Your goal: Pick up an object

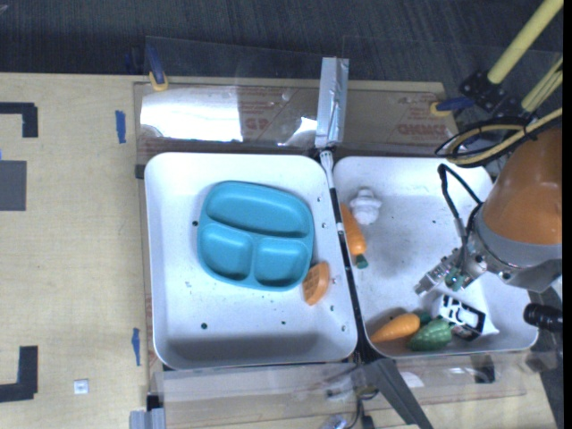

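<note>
Gripper (440, 281) hanging low over the floor of the right bin (402, 181); nothing is showing in its grasp, and how far open it is cannot be told.
Arm (527, 204) reaching in from the right and slanting down toward the bin's middle. The gripper is standing over bare floor, near but apart from the items below. Right bin is holding four items: one white piece (365, 206) near the far left, one orange stick (355, 237) lying along the left wall, and one carrot (396, 327) touching one green piece (432, 335) at the near wall. Left bin (170, 239) is holding two: one blue plate (255, 235) and one orange piece (315, 284) at the plate's near right corner.
</note>
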Available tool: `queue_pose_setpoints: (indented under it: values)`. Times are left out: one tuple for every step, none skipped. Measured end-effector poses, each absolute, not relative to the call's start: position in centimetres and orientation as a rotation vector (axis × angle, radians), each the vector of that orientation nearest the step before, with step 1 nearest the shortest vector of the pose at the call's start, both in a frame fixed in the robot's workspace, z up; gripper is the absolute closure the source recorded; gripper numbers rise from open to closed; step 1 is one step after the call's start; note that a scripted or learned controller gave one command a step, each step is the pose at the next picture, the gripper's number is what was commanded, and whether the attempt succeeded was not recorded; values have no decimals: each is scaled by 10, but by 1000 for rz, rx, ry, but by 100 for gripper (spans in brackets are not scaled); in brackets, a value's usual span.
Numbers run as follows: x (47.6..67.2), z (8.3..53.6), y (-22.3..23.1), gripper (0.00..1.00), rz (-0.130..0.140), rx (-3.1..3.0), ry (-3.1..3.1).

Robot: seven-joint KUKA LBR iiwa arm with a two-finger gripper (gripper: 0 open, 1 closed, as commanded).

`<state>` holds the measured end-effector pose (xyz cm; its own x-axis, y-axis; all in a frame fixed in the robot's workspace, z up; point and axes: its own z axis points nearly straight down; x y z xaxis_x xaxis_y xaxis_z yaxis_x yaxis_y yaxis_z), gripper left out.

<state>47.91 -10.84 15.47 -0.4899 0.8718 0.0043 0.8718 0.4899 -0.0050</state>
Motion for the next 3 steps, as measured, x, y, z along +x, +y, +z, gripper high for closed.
queue_pose_setpoints:
  values:
    - [519, 321, -114, 100, 0, -1969, -2451]
    - [505, 209, -58, 100, 7, -2023, -2395]
    - [506, 211, -59, 0, 4, -2026, -2397]
